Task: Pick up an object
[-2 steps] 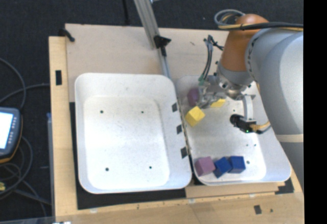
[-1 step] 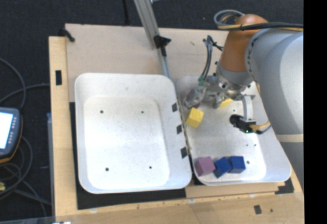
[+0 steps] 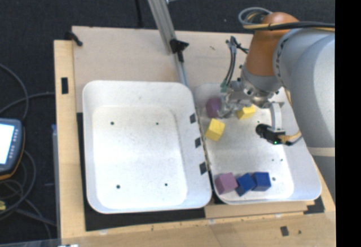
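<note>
1. The pincer (image 3: 230,106) hung low in the right bin (image 3: 299,184), upper middle of the frame, apparently lining up a grab.
2. How far it was open I could not tell.
3. A mauve block (image 3: 212,107) sat just beside it, a small yellow piece (image 3: 246,112) on its other side, and a yellow cube (image 3: 215,129) just below.
4. Along the lower rim, a purple cube (image 3: 225,182) and two blue cubes (image 3: 252,182) waited well apart from it.

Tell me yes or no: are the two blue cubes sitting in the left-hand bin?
No. Both blue cubes lie in the right-hand bin, near its front edge beside a purple cube.
</note>
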### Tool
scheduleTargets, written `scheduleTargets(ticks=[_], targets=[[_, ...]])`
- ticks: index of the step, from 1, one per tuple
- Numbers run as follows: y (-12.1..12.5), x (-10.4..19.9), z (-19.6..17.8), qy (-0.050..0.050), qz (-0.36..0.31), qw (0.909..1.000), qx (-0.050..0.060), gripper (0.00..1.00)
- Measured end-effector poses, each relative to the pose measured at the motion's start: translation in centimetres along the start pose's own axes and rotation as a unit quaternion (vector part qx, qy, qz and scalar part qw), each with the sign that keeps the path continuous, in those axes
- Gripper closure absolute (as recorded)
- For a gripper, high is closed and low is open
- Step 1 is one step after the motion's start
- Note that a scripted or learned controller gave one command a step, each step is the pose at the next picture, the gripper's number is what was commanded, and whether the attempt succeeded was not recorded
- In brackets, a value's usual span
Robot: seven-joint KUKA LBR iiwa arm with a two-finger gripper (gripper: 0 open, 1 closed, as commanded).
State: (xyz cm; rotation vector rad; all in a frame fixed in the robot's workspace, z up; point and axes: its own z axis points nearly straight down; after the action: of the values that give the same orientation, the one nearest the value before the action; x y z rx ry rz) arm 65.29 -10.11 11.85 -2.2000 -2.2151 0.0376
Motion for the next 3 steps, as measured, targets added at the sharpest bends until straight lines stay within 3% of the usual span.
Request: scheduleTargets(ticks=[1, 2, 3], targets=[[0.0, 0.0, 0.1, 0.000, -0.001, 1.0000, 0.001, 0.00], [-0.4, 1.4, 2.2, 0.001, 0.002, 0.9999, -0.016, 0.00], [-0.8, 1.1, 1.3, 0.001, 0.003, 1.0000, -0.008, 1.00]])
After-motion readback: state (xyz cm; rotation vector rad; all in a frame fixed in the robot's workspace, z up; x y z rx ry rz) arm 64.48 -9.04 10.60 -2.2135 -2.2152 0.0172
